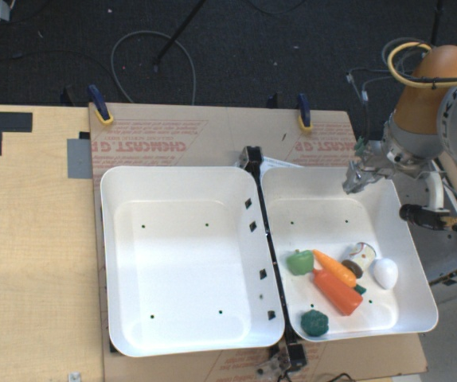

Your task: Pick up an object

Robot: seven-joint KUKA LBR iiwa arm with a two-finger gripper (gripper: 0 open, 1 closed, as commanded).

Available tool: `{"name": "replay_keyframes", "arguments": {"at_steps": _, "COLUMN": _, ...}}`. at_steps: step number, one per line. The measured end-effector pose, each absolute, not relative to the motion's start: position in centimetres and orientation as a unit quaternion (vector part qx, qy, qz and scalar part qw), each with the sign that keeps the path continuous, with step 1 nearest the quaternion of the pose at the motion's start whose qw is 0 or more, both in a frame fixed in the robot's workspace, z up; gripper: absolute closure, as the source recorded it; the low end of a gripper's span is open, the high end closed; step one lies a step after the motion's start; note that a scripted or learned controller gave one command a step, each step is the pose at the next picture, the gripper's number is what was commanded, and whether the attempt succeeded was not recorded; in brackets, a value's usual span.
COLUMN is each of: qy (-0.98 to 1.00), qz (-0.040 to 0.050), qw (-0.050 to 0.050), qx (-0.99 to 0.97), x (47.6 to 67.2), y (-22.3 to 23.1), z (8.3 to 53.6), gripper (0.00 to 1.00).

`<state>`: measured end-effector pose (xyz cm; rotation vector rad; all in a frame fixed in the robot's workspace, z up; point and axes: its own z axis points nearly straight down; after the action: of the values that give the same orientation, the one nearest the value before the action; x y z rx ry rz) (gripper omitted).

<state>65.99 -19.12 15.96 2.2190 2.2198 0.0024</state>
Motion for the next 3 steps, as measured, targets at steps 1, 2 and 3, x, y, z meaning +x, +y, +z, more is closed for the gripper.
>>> {"name": "replay_keyframes", "arguments": {"at_steps": 1, "qy": 0.707, "qz": 0.0012, "qw": 0.002, "qx": 0.707, "x": 66.1, "y": -19.2, "z": 21.2, "gripper": 1.0}}
{"name": "replay_keyframes", "arguments": {"at_steps": 2, "qy": 0.709, "qz": 0.0008, "qw": 0.0, "qx": 0.706, "x": 66.0, "y": -13.4, "z": 22.3, "gripper": 1.0}}
{"name": "replay_keyframes", "arguments": {"at_steps": 3, "qy": 0.708, "qz": 0.0004, "qw": 0.0, "qx": 0.706, "x": 66.2, "y": -8.9, "z": 23.0, "gripper": 1.0}}
